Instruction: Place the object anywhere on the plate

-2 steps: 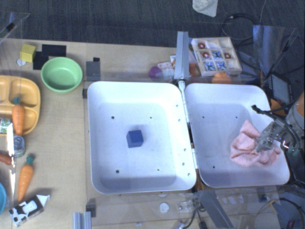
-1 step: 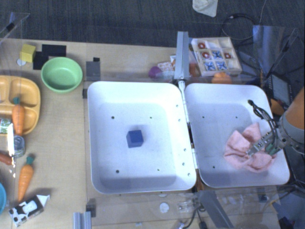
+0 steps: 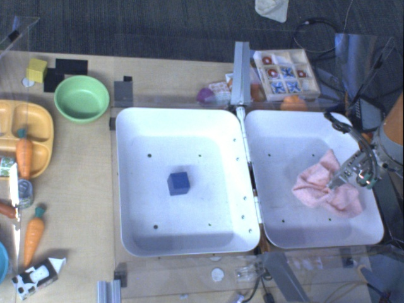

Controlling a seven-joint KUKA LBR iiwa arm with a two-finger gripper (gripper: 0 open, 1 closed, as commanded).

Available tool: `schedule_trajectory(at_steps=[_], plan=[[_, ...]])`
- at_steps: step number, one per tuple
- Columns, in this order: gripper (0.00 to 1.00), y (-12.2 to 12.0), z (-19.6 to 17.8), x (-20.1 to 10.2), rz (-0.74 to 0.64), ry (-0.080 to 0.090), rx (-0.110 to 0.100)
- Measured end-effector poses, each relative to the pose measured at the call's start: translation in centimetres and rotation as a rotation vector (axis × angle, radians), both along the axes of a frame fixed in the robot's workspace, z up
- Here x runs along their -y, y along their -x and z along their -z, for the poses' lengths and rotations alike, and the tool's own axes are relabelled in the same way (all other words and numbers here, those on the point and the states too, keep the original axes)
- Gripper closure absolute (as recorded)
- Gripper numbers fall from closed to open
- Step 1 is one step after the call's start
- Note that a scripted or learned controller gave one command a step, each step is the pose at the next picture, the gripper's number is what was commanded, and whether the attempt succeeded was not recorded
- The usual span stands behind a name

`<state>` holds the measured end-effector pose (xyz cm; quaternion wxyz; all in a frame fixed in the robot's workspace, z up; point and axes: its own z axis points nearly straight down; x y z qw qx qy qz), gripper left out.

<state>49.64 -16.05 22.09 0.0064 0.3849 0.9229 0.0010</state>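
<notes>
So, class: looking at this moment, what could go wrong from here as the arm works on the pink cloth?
1. The tool sits at the edge of the limp pink cloth in the right bin; a lift may catch just a fold, which could slip free.
2. The yellow plate lies far off, past the left bin, so a loose cloth could drop there beside the blue cube.

You see the gripper [image 3: 334,182] low over a pink cloth [image 3: 319,185] in the right bin [image 3: 284,232]; a blue cube [image 3: 178,182] sits in the left bin [image 3: 139,232].
</notes>
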Motion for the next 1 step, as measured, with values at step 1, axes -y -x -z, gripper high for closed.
schedule_trajectory(at_steps=[1], plan=[[1.0,-0.56,9.54,4.48,-0.07,-0.001,-0.005]])
